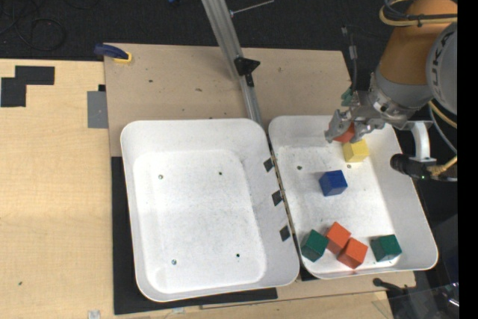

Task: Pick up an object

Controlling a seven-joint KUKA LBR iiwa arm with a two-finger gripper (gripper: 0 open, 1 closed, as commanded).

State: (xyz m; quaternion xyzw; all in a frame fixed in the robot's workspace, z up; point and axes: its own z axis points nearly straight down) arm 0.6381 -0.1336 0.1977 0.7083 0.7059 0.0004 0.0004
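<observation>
My gripper hangs over the far part of the right bin. A small red block shows between its fingers, and the gripper is shut on it. A yellow block lies just below and to the right of the gripper. A blue block sits in the middle of the same bin. At the bin's near end lie two orange-red blocks, flanked by two green blocks.
The left bin stands beside the right one, with black clips along the shared rim. A slanted aluminium rail rises behind the bins. The arm's orange and grey wrist stands over the right bin's far right corner.
</observation>
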